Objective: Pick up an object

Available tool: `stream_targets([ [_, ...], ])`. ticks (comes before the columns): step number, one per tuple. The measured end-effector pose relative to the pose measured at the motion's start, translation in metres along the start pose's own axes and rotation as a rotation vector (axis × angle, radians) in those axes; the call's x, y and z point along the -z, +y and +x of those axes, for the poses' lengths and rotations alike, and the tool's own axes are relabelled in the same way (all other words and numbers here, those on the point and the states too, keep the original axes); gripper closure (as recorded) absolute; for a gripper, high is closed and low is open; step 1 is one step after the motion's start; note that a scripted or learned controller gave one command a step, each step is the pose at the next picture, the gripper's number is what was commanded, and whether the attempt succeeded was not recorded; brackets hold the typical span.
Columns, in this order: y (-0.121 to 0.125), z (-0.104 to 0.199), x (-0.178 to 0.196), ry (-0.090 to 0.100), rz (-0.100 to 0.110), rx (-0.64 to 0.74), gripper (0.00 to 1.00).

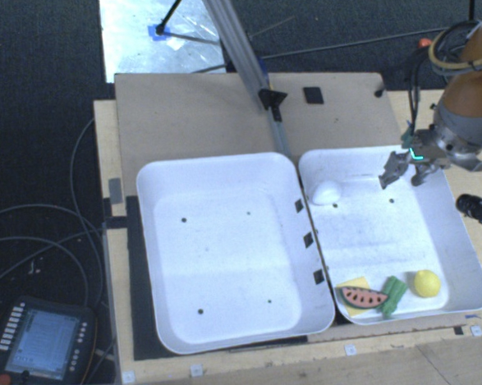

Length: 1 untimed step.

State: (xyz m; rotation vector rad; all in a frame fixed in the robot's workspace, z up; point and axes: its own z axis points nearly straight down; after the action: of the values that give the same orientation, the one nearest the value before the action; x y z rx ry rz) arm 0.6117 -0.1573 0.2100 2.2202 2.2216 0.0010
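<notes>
**Gripper poised over the right bin, toys waiting at the near edge**

The gripper (pixel 405 169) hung above the far part of the right bin (pixel 452 214), its two dark fingers spread apart with nothing between them. Taking that bin as the landmark: a white lump (pixel 325 192) lay in its far-left corner, and three toy foods sat along its near wall. The watermelon slice (pixel 363 295) was leftmost, the green piece (pixel 392 294) just beside it, perhaps touching, and the lemon (pixel 427 282) a little to the right, apart from both.

Any of them looked light and rigid, probably plastic, so weight should be no trouble; slipping might be. The lemon seemed the best candidate: rounded, standing clear of its neighbours, best taken across its middle. Its smooth curve could squirt out of a shallow grip. The slice lay flat and low, hard to get fingers under, and the green piece crowded it.

The bin floor was smooth white with a few small dark spots, its walls shallow and sloping. The near wall stood close behind the toys, leaving little room on that side. The left bin (pixel 157 234) adjoined the right bin's left wall.
</notes>
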Motion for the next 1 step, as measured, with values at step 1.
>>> stream_targets([
  [1, 0.0, 0.0, 0.0, 0.0, 0.0, 0.0, 0.0],
])
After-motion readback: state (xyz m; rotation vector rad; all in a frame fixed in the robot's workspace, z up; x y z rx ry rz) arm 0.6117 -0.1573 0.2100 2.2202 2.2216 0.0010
